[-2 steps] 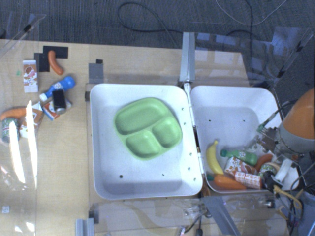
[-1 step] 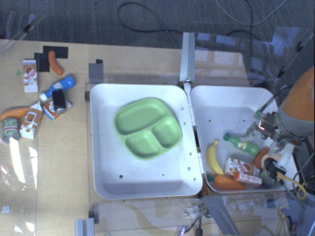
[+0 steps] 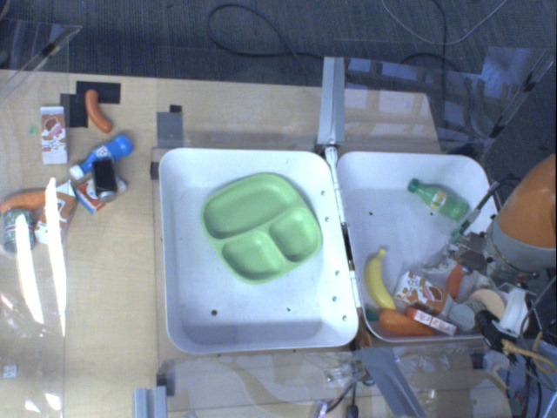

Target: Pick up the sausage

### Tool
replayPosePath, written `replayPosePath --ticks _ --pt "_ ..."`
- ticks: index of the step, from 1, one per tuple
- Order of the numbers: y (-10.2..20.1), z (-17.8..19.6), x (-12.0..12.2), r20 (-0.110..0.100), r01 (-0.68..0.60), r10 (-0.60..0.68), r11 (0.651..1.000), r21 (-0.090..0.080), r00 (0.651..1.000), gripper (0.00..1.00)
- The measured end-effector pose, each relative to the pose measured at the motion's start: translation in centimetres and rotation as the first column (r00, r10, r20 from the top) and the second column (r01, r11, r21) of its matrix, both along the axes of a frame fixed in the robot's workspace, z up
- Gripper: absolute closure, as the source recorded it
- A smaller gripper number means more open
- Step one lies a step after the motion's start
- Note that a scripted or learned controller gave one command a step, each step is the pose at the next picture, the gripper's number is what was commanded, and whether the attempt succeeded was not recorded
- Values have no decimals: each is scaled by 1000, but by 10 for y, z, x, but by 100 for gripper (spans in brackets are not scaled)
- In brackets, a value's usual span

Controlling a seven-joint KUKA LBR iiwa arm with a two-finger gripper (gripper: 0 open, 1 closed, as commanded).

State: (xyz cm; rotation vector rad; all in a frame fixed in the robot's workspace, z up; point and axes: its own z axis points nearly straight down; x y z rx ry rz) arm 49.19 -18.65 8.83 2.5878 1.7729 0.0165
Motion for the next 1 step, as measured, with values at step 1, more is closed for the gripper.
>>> replayPosePath --ticks 1 --pt "0 11 3 6 -1 1 1000 -3 1000 100"
